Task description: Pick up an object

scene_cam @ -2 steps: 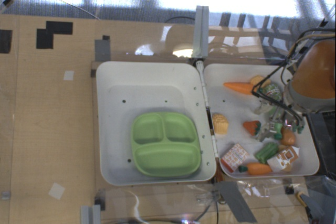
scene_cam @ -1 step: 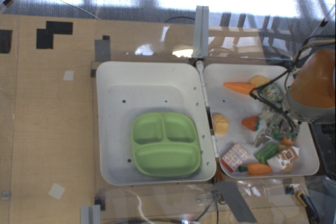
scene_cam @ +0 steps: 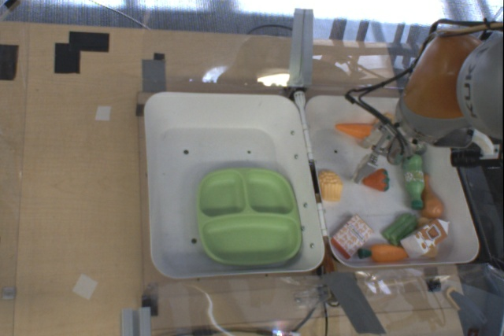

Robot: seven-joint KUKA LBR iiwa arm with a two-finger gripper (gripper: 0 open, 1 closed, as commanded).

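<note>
- The small red toy vegetable (scene_cam: 377, 179), with a green stem end, lies in the right bin (scene_cam: 469, 244).
- The gripper (scene_cam: 370, 167): jaws spread, unclenched, just left of it, holding nothing.

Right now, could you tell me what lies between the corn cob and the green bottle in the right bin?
In the camera view, a small red-orange vegetable lies between the corn cob and the green bottle, with the tool just beside it.

Arm reaches in from right (orange band showing), pincer (scene_cam: 368, 167) lowered, fingers apart.
</note>
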